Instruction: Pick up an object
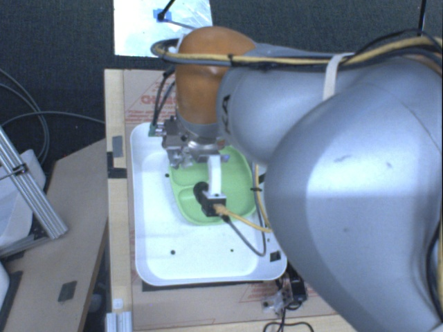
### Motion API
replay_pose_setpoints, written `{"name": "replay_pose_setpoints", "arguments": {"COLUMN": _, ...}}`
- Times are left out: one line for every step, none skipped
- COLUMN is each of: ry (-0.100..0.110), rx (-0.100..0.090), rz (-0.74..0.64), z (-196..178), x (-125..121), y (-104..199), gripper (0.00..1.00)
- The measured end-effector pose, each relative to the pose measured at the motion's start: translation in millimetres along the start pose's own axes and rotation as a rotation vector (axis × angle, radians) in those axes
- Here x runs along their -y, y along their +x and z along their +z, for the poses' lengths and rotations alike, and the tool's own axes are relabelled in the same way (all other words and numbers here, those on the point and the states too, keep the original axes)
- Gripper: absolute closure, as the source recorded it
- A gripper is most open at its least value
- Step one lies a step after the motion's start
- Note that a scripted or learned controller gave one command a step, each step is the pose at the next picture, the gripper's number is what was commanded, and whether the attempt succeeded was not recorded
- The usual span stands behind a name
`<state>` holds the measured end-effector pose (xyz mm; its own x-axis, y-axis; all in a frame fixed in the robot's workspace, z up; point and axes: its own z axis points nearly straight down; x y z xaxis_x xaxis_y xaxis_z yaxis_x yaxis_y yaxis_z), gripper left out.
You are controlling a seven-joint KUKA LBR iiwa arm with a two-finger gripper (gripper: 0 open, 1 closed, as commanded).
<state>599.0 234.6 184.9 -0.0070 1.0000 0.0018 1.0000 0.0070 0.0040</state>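
**Operator:** State the location of the candidate object.

**Technician:** Green dish point(235, 178), lying flat on the floor of the white bin point(159, 261), in the far half of the bin and toward the view's right. Right-hand part covered by the arm point(346, 171); full outline not readable.

**Operator:** Give the gripper position relative to it.

**Technician:** Gripper point(185, 159) pointed straight down beneath the orange band point(204, 68), standing over the far-left edge of the dish. Seen from the gripper, bulk of the dish toward the view's lower right. Contact with the rim: undetermined, touching or just above.

**Operator:** Report open or closed.

**Technician:** Cannot tell. Tip region masked by the gripper body and viewed at a slant from above. Nothing confirmed as held.

**Operator:** Specify the long axis of the dish.

**Technician:** Judged to run from far right to near left across the view, with a raised divider closing off a small compartment at the near-left end. Treat as tentative, given the covered right side.

**Operator:** Define the requirement for the coming move.

**Technician:** Judged: rim grasp only; shallow form, no body to close around. Set the closing direction across the rim, not along it. Hold station over the far-left edge rather than shifting toward the centre of the dish. Expect possible sliding on the smooth bin floor, and tilting under a one-edge lift.
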Motion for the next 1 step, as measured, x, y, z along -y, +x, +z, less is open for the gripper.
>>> {"name": "replay_pose_setpoints", "arguments": {"ry": -0.005, "rx": 0.0, "rz": 0.003, "z": -28.6, "x": -66.3, "y": -1.1, "gripper": 1.0}}
